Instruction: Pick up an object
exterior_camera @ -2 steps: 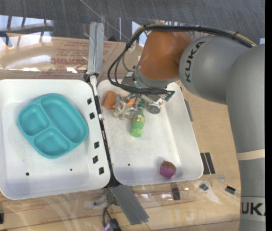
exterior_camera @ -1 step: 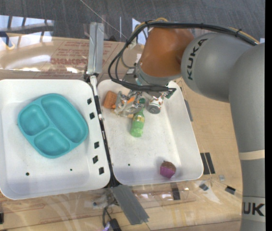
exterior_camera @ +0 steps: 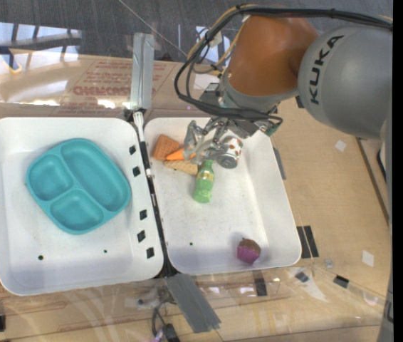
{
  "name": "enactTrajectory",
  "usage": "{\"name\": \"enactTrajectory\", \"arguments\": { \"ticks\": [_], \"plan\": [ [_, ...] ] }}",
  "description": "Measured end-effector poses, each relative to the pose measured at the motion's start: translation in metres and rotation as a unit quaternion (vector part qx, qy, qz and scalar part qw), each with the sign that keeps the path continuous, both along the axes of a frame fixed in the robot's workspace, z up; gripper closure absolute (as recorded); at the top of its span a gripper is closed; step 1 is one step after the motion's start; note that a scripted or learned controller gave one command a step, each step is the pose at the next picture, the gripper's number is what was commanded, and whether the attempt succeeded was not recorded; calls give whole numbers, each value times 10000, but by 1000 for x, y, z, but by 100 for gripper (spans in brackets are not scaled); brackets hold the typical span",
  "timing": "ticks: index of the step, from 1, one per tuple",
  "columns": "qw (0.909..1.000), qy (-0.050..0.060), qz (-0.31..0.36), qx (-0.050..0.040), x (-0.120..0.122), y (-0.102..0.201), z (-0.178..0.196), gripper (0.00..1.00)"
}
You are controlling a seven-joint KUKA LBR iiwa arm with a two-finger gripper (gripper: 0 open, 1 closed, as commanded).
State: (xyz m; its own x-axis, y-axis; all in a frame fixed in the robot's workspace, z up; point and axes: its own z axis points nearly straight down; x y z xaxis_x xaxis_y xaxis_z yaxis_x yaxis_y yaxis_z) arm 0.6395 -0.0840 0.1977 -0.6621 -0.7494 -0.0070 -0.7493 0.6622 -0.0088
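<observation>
Nearest to us, close to the front wall of the right white bin (exterior_camera: 276, 212), we see a small round purple object (exterior_camera: 248, 250) lying alone, well apart from the other items. Beyond it, about mid-bin, lies a light green plastic bottle (exterior_camera: 203, 183), its neck end pointing up toward the far cluster. Just past the bottle we find a tan, cracker-like flat piece (exterior_camera: 181, 167), then an orange carrot-shaped piece (exterior_camera: 174, 154) and a flat orange-brown slice (exterior_camera: 164, 146) near the divider between the bins. To the right of these sits a small white cup-like item with red marks (exterior_camera: 231, 153), tipped on its side.

In the left white bin (exterior_camera: 9, 212) rests a teal plastic divided plate with three compartments (exterior_camera: 78, 184), set at a slant.

Over the far part of the right bin we see the two-finger metal gripper (exterior_camera: 208, 140), lowered among the cluster, just above the bottle's top and beside the white cup. We cannot tell how it is set or whether anything is caught in it. Above it rises the grey arm with its orange band (exterior_camera: 269, 52), with black cables (exterior_camera: 194, 70) looping beside it.
</observation>
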Motion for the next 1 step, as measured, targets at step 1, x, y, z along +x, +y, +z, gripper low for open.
{"name": "enactTrajectory", "arguments": {
  "ticks": [1],
  "plan": [
    [9999, 52, -145, 6, -74, 1, -5, 100]
  ]
}}
